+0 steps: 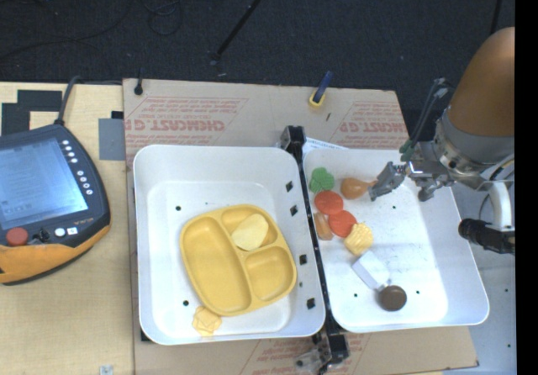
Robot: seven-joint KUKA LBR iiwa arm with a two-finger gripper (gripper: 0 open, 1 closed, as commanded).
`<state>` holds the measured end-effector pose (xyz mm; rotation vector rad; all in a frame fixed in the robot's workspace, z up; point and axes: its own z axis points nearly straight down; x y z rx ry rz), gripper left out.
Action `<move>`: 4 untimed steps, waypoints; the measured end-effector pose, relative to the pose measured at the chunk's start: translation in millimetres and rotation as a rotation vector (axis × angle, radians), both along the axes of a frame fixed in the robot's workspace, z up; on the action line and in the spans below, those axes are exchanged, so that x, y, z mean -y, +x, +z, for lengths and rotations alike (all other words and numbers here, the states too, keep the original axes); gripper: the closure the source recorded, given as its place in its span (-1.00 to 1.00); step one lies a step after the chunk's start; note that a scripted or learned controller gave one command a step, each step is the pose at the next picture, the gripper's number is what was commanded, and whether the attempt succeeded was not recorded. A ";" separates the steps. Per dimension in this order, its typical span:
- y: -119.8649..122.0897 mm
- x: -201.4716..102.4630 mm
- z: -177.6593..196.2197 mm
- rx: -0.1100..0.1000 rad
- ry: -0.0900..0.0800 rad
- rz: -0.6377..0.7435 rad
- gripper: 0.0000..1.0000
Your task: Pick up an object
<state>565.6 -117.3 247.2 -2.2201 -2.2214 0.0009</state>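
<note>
Toys lie in the left part of the right bin [454, 298]: a green piece [321, 179], two red pieces [334, 212], a yellow piece [359, 239]. My gripper [409, 182] hangs just beside an orange piece [356, 188], fingers spread, nothing between them. The left bin [160, 197] holds a yellow tray [220, 272].

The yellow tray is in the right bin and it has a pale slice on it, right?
Not quite. The camera view shows the yellow tray in the left bin, not the right one. It does have a pale slice on it.
</note>
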 end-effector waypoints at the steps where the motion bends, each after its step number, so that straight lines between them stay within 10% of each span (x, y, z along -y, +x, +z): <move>1: -55.6 -60.0 119.4 0.007 0.002 0.005 -1.00; 2: -53.8 -57.2 122.7 -0.002 0.000 0.001 1.00; 4: -89.9 -183.6 160.0 0.002 0.001 0.005 1.00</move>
